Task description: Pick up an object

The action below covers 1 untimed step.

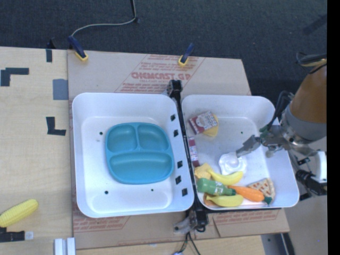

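Observation:
The right bin (265,106) holds a pile of toy food along its near side. In it are a white cup-like piece (230,164), a yellow banana (228,177), a green bottle (211,186), an orange carrot (247,193), a pizza slice (263,186) and a second yellow piece (225,200). A red and white packet (203,122) lies apart near the bin's far left. My gripper (254,144) hangs low over the right side of this bin, just right of and above the white piece. I see nothing held in it.
The left bin (85,116) holds a blue divided plate (139,152). A black divider (180,142) runs between the bins. A toy corn cob (18,212) lies on the bench at the near left. Yellow clamps (78,50) pin the cardboard at the back.

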Motion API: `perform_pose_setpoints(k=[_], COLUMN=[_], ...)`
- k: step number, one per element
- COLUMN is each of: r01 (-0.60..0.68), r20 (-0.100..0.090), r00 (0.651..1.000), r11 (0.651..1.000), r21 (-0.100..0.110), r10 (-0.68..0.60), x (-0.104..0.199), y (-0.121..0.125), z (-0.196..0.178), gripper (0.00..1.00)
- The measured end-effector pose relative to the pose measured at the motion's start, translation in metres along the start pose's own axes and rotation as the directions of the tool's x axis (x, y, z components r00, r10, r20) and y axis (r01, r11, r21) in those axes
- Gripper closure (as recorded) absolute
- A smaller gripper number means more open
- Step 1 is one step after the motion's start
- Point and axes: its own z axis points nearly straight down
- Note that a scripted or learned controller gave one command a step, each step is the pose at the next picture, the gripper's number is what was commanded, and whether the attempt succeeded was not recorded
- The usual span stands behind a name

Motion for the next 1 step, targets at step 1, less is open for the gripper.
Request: perform_pose_setpoints(k=[1], r01=[0.002], r20=[0.0], r00=[1.0], r11=[1.0], r21=[0.0], r10=[-0.002], x=[0.06], y=[0.0748], z=[0.0676], gripper=[0.0])
